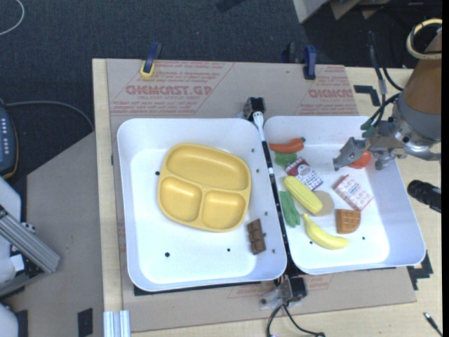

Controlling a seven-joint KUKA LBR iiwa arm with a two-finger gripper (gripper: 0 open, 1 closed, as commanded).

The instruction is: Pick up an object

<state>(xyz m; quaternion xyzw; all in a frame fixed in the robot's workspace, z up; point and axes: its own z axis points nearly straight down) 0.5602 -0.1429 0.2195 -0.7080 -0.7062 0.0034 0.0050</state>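
Crowding right bin (400,255), corn (303,194), banana (324,235), waffle (347,221), gripper (359,154) above

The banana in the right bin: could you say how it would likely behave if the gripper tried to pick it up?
The banana looks like smooth moulded plastic, so it is probably stiff, light and a bit slippery. Its curved, rounded body lies flat, so it may rock or swivel when pushed. It lies close beside the waffle, which could get nudged.

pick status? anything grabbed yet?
Done: arm is over the right bin, gripper near an orange-red item by the back wall. In hand: nothing visibly held. Left: the grasp and lift; corn, banana and waffle lie untouched.
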